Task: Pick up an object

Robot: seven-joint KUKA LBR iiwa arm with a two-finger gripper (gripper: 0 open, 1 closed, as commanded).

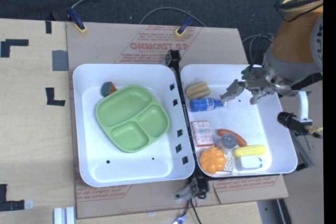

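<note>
bottle (206,105) lies just left of claw (242,93), in right bin (273,128) | claw spread wide, holding nothing | bread (198,89) touches bottle above | risk: fingers skid off the round bottle, or nudge bread instead

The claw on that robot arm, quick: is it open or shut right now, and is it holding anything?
Gripper: open, holding nothing, hanging over the right bin beside the blue bottle.
</note>
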